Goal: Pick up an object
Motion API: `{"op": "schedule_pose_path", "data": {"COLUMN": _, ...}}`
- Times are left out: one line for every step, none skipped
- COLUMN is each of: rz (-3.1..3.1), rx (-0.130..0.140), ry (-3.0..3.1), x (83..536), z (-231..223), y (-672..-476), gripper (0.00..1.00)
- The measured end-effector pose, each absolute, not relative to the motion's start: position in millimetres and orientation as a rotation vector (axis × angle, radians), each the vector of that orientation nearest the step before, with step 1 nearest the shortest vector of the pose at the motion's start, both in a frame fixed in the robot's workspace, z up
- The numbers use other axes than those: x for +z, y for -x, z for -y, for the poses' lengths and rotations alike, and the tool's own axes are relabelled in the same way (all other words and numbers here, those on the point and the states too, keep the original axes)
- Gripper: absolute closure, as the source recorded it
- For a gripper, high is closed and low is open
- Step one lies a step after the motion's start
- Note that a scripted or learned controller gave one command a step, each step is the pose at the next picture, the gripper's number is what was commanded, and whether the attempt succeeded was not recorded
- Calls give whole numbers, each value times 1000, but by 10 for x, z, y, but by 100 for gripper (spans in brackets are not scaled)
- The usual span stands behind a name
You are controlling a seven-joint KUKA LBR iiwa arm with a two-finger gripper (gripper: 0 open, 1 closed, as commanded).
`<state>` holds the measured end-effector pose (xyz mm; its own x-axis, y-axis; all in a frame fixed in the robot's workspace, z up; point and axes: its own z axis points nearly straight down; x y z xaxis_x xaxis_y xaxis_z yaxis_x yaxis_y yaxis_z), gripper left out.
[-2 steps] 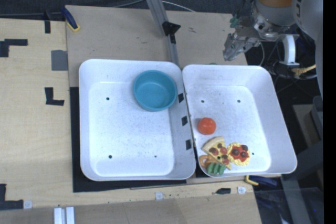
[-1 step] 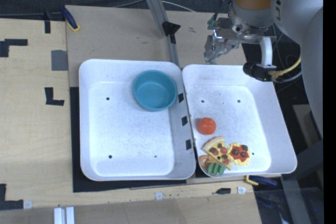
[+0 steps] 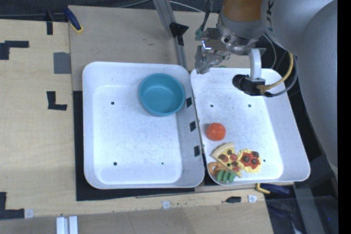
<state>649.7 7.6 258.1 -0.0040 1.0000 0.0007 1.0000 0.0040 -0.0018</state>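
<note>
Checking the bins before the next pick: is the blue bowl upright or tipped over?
Upright. The blue bowl sits in the left bin with its round rim facing up, and its inside shows.

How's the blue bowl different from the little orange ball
The blue bowl lies in the left bin; the orange ball lies in the right bin. The bowl is much larger. The bowl is hollow and open upward; the ball is a closed round shape. Both rest apart from the end effector.
</note>
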Motion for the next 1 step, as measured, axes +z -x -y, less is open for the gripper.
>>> {"op": "schedule_pose_path", "data": {"rz": 2226, "rx": 0, "ry": 2215, "x": 2582, "z": -624, "y": -6423, "gripper": 100}}
